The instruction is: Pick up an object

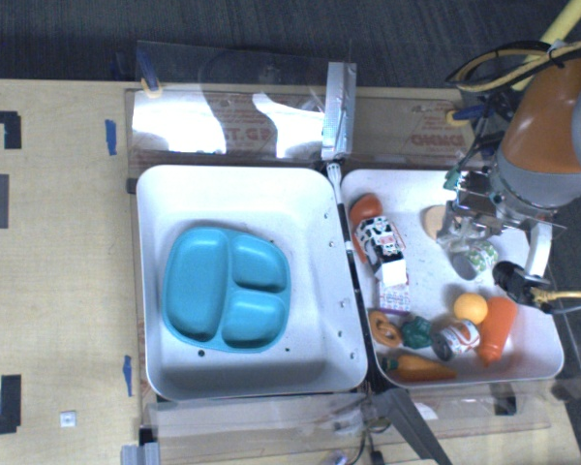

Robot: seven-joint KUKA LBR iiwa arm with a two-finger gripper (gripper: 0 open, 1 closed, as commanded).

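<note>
Nearest the camera, along the front wall of the right-hand shallow white bin [552, 361], lies a long orange carrot-shaped toy [418, 365]. Just behind it sit a small orange-and-dark patterned piece [386, 329], a dark green lump [417, 332], a red-and-white round toy [458, 336], an orange bottle-shaped item [497, 327] and a yellow-orange ball [471, 308]. These are crowded and touching; a clean grasp there is judged unlikely.

The left-hand white bin [165, 201] holds a light blue three-compartment plastic plate [228, 287], lying flat.

Further back in the right bin are a small white-and-pink packet [394, 275], a black-and-white patterned block [379, 236] and a red rounded object [366, 207], set in a line beside the dividing wall.

The two-finger gripper [472, 242] hangs low over the rear right of that bin, over a pale greenish translucent ball [480, 258] and near a tan disc [435, 221]. Whether the fingers are spread or closed cannot be determined, nor whether the ball is between them.

Assessment: the greenish ball is the likely target. It stands apart from its neighbours, but is round and may roll. Recommend a centred, vertical descent, closing across its widest part, and a slow lift.
</note>
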